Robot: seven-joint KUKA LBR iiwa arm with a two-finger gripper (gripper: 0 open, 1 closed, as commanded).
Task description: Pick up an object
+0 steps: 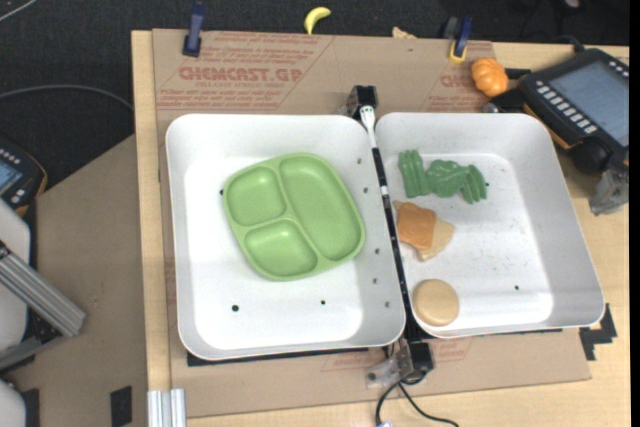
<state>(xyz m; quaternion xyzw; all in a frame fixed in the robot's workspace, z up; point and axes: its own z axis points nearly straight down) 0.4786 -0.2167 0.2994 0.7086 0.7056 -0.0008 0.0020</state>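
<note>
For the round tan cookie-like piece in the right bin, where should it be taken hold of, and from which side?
Probably straight from above, closing across the round piece at its widest part. It lies flat and low near the right bin front-left corner, so its sides offer little height. The bin's left wall sits close, so the closing line would best run parallel to that wall. The orange wedge lies apart behind it.

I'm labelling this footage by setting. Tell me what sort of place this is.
Most likely a robotics lab bench, not a kitchen. Two white bins sit on a board held by clamps, the food looks like toy food, and a control pendant lies at the bench edge.
</note>
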